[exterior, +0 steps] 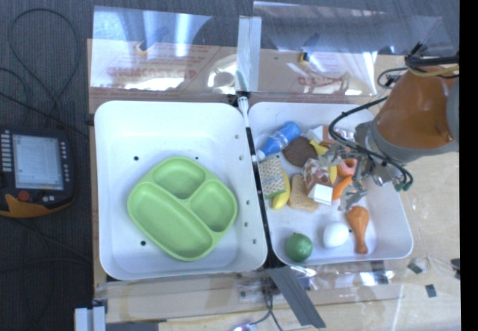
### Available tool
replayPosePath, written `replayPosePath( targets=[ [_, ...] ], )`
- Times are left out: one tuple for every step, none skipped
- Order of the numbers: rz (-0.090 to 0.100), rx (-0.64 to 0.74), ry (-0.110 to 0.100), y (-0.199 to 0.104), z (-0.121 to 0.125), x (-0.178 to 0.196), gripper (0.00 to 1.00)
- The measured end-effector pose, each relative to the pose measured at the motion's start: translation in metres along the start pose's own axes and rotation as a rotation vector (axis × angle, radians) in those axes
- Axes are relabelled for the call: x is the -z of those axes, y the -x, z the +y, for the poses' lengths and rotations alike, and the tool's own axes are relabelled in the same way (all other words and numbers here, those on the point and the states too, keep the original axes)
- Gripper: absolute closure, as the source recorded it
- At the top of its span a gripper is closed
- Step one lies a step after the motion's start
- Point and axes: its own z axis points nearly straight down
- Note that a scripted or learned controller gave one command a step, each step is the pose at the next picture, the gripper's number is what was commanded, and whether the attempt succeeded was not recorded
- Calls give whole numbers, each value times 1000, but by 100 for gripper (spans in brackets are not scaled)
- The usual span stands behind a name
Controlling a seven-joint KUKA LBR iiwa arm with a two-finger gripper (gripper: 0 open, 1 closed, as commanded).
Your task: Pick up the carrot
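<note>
The carrot (342, 187) is a slim orange piece lying at a slant in the middle of the right bin (396, 243), among a heap of toy foods. My gripper (355, 186) is down in that bin, right beside the carrot on its right and touching or nearly touching it. The orange-banded wrist (418, 109) above it hides the bin's back right part. A second small orange piece (348, 167) lies just above the carrot, partly under cables.
Packed around the carrot are a drumstick (359, 226), a white egg (335, 234), a green lime (299, 246), a banana (282, 195), a blue bottle (280, 137) and a brown piece (300, 150). A green divided plate (182, 208) lies in the left bin (119, 128).
</note>
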Motion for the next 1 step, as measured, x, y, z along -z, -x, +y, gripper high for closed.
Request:
replayPosePath(
  targets=[
    [1,-92,-5,-25,8,1,0]
  ],
)
